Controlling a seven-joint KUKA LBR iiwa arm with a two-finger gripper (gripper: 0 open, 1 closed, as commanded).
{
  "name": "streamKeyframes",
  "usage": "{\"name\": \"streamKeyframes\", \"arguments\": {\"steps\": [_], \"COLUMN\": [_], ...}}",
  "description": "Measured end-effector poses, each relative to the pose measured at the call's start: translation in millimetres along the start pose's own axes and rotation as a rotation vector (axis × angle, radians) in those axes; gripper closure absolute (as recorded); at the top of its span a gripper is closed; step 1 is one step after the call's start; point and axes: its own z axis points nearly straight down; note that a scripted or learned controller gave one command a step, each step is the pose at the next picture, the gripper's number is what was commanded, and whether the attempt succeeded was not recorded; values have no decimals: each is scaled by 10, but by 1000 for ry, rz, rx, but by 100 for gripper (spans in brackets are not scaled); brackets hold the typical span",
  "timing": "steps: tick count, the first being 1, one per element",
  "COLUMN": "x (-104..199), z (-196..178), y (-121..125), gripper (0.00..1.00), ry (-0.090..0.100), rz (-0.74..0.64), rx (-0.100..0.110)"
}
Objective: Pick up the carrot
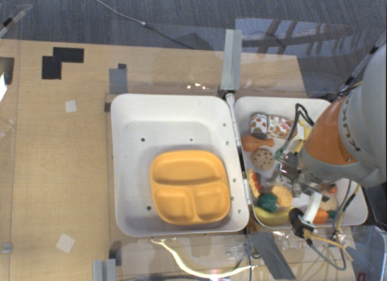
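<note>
My end effector [289, 177], whose state I cannot tell, hovers over crowded right-bin clutter, so I may grab the banana [271, 216], not the carrot [320, 216].

printed packets [271, 125], print too small to read

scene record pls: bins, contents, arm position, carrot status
left bin: holds a yellow divided tray
right bin: toy food pile, including a banana, a broccoli piece, a cookie, two printed boxes
arm: over the right bin, covering part of the pile
carrot: orange piece beside the wrist, grasp not confirmed
</note>
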Motion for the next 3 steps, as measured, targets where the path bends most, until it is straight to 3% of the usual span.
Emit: {"name": "streamKeyframes", "arguments": {"steps": [1, 3], "x": [387, 411], "z": [-938, -1131], "y": [-163, -132], "gripper": [100, 100], "ry": [2, 2], "rz": [-378, -391], "rx": [-5, -11]}}
